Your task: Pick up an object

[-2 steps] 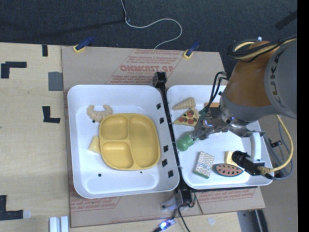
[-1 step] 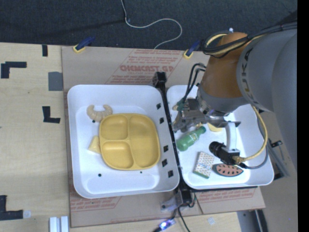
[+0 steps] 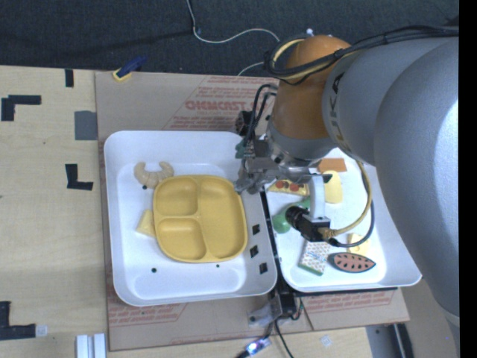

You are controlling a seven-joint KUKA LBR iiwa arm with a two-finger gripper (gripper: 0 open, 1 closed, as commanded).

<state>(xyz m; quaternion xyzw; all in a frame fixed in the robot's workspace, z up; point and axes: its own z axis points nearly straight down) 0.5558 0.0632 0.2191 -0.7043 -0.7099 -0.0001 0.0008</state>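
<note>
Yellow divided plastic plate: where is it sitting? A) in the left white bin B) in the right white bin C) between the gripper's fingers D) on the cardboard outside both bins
A: the yellow divided plastic plate lies flat in the left white bin, with a tan curved piece just beyond its upper left edge; the right white bin holds smaller items instead.

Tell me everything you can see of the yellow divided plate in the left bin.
The yellow divided plastic plate is a rounded square with three compartments, two above and one wide below. It looks matte, lies flat and right side up in the left white bin, covering part of a yellow flat piece. A tan curved toy lies beside its upper-left corner.
</note>
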